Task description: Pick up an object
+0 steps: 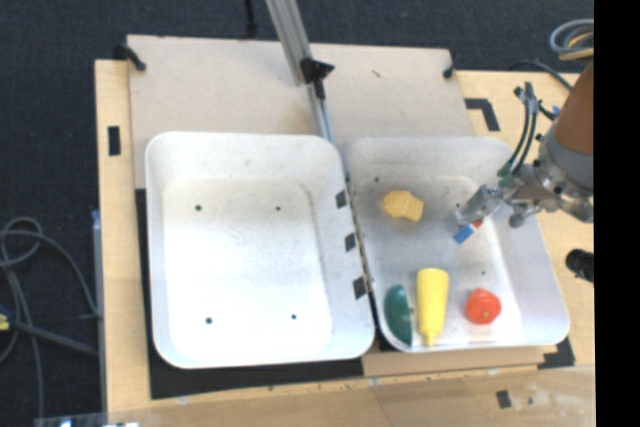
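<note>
Where the grey arm with its orange band reaches in from the right, its two-finger gripper [470, 220] hangs over the upper right part of the right-hand shallow white bin [520, 315]. A small blue piece shows at its lower tip; whether the fingers are spread or closed cannot be told from this slant.

Four things lie in that bin. A pale yellow lumpy object [403, 206] sits near the middle of the upper half, left of the gripper and apart from it. Along the near edge stand three more: a dark green rounded object [398, 310] against the left wall, a yellow bottle-shaped object [432, 303] just beside it, and a red round object [483, 307] a little to the right, clear of the yellow one.

Bare bin floor lies between the lumpy object and the near row, and under the gripper.

The left-hand white bin [160, 165] touches the right one along a clipped seam. A slanted metal rail [285, 5] rises behind the bins from the pale wooden bench [420, 65], and cables [30, 265] lie on the dark floor to the left.
</note>
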You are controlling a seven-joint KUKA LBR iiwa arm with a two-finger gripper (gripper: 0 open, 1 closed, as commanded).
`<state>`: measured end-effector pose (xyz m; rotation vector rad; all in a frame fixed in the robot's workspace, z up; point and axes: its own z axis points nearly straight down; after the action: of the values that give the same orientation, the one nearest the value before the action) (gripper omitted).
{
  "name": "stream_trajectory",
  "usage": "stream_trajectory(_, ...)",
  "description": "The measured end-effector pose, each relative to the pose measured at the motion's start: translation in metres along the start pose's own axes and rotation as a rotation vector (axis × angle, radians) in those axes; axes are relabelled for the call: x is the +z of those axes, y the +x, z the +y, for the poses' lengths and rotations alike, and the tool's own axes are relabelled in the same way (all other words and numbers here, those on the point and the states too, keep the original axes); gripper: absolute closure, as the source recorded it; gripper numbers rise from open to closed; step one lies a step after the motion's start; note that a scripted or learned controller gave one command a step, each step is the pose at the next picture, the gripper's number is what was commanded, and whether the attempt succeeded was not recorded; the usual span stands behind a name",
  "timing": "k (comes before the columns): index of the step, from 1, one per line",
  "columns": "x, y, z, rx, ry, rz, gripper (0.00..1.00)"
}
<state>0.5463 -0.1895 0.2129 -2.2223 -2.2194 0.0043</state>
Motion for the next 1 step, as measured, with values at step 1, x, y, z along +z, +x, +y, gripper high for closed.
stream_trajectory(1, 0.0457, 0.0062, 0.0029, 0.003, 0.001, 0.001, 0.0)
